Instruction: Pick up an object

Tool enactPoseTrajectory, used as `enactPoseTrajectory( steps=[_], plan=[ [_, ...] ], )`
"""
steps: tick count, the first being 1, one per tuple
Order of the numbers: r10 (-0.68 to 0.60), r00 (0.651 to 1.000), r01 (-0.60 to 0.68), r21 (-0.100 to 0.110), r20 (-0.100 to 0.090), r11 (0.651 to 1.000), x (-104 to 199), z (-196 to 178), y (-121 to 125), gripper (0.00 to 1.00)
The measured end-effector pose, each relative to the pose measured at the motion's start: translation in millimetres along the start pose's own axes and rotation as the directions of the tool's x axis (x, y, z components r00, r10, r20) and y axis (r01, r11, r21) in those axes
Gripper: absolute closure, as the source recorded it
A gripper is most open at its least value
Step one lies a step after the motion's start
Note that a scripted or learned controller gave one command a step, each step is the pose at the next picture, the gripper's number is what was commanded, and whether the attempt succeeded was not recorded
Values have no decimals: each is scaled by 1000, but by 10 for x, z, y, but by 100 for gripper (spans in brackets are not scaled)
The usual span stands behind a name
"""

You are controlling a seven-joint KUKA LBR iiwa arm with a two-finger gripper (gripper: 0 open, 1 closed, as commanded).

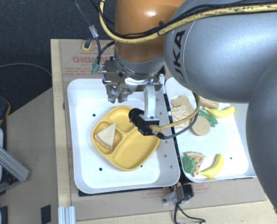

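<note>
One yellow divided plate [129, 148] lies in the left bin [80, 139], a pale wedge [107, 135] in one compartment. It looks light, stiff and slick (likely plastic), so its raised rim suits pinching. Whether the gripper [117, 96] is open, I cannot tell.

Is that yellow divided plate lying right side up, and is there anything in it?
Right side up: the yellow plate shows its compartments facing upward in the left bin, and a pale wedge-shaped piece sits in its left compartment.
</note>
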State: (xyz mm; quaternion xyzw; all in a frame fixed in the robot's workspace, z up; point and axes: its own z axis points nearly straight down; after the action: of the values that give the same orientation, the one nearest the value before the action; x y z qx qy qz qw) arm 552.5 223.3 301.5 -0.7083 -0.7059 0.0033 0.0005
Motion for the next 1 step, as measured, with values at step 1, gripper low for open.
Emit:
enactPoseTrajectory(
  steps=[1],
  plan=[
    [-2,1000,2,2,-3,1000,-120,93,-502,100]
  ],
)
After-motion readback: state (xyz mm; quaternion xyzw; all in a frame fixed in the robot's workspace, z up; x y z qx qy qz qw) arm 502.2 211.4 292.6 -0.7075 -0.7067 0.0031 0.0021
